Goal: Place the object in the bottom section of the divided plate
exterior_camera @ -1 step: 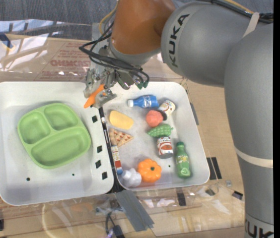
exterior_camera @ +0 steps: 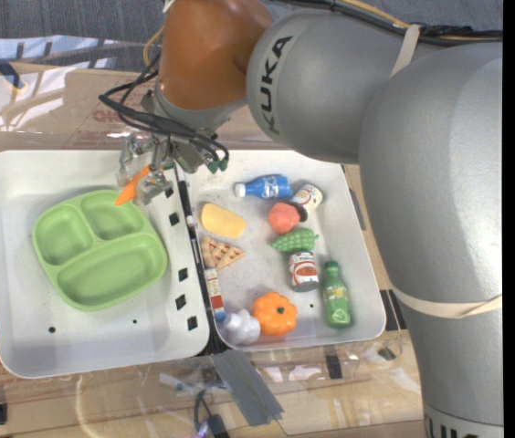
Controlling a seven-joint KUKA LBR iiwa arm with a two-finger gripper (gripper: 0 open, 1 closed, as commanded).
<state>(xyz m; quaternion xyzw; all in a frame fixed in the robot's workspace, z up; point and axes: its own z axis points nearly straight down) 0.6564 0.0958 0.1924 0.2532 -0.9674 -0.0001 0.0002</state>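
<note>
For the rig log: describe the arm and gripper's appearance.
The arm is thick, rounded and glossy grey, with black KUKA lettering and an orange band above the wrist. Black cables run along its top and loop at the wrist. The gripper is small, metallic and silver-grey.

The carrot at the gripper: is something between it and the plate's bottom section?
Nothing visible is. The carrot hangs over the plate's upper right rim, and the bottom section lies bare below it.
</note>
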